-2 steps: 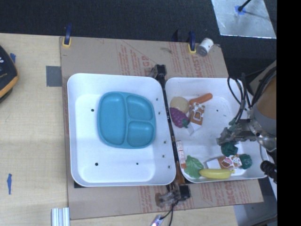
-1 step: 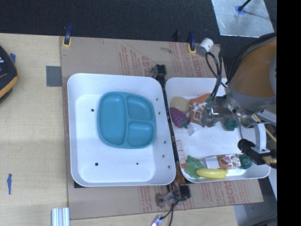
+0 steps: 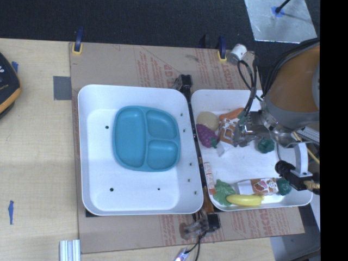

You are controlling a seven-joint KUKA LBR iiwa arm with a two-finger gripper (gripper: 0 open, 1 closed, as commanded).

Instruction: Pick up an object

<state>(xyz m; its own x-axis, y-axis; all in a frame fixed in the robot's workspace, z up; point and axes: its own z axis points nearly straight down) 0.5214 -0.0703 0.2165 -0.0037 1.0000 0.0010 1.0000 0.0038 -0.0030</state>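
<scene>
You are looking at the gripper (image 3: 243, 136) hanging low in the right bin (image 3: 247, 168), and whether it is clenched or released can't be told. Just to its left, nearly touching, the orange-and-white packet (image 3: 228, 128) is lying, its long axis pointing up and down the view, with a purple toy (image 3: 206, 135) lying beyond it.

Divided plate (image 3: 145, 138) sitting in the left bin (image 3: 92, 194). Over in the right bin (image 3: 217, 95): banana (image 3: 244, 200) along the near wall, packet (image 3: 264, 186) just behind it.
</scene>
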